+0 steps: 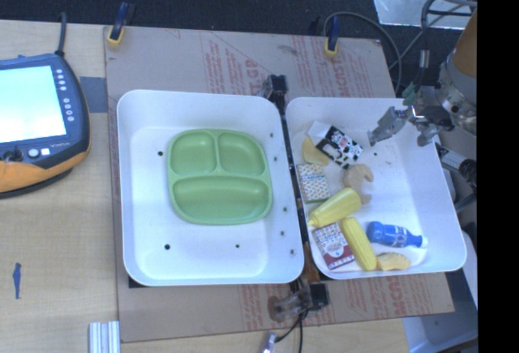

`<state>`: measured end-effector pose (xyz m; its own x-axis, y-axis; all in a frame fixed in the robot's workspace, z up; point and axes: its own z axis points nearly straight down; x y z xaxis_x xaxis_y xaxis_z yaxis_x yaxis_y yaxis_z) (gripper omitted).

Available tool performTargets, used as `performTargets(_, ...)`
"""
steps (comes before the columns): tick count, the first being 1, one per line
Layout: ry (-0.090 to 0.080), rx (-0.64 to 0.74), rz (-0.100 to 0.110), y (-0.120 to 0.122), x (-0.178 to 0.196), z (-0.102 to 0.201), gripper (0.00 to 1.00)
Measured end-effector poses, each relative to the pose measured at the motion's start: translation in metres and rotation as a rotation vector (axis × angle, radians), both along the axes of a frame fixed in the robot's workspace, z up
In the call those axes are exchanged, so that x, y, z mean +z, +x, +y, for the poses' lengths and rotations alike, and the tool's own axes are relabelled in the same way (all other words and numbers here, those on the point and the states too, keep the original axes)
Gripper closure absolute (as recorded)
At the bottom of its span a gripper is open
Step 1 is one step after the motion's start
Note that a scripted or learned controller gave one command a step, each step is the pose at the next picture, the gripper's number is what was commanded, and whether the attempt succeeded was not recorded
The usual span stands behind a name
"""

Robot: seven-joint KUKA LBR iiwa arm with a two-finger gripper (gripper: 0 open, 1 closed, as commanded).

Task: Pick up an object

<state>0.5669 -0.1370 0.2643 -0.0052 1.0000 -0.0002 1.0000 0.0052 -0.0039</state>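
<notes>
While the gripper (405, 126) hangs spread and bare over the right bin (442, 189), nothing is lifted (the blue bottle (395, 235) lies untouched), so the pick remains.

right bin's (451, 205) right half free, items (345, 217) crowd left

Green plate (218, 178), blue bottle (395, 235), yellow corn (358, 243), 2 white bins (138, 181)

bench (49, 262): cardboard sheet (243, 59) with two white bins (138, 181) side by side, tablet (36, 120) at left.
</notes>
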Motion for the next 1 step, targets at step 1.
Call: performTargets(1,-0.002,0.002,0.002,0.0372,-0.0972,0.0104,0.0)
